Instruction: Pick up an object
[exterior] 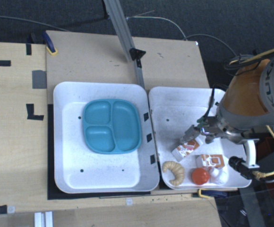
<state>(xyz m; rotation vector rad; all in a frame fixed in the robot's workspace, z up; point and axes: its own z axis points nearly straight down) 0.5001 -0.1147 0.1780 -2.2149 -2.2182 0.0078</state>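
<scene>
Here my gripper [192,137] hangs low in the right bin [175,100], its tip right over a small white and red-orange packet [184,149] that lies near the bin's middle. I cannot tell whether I have hold of the packet, and the gripper's state is hidden from this angle. A second packet [211,161] with an orange print lies nearer the bin's front right corner, a red ball [200,176] just in front of it, touching or nearly so. A tan croissant [175,171] curls at the front wall, left of the ball. In the left bin [68,174] a teal plate [112,126] with three compartments sits flat.
</scene>
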